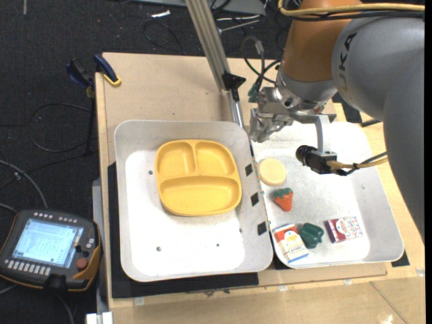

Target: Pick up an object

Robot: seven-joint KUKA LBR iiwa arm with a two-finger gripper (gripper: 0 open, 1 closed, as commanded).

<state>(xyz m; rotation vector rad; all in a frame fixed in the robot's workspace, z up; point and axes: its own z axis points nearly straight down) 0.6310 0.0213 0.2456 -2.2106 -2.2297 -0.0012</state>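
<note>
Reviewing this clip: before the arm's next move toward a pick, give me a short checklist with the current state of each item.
1. Gripper over the right bin: ok, it sits above the bin's upper left corner.
2. Something held already: cannot tell, the fingertips are too small and dark to read.
3. Nearest target free: ok, the pale round disc lies just below the gripper, apart from the strawberry toy.
4. Other objects reachable: ok, the small carton, green piece and red-and-white packet lie near the bin's lower edge; carton and green piece touch.
5. Yellow divided plate in the left bin: ok, away from the gripper.
</note>
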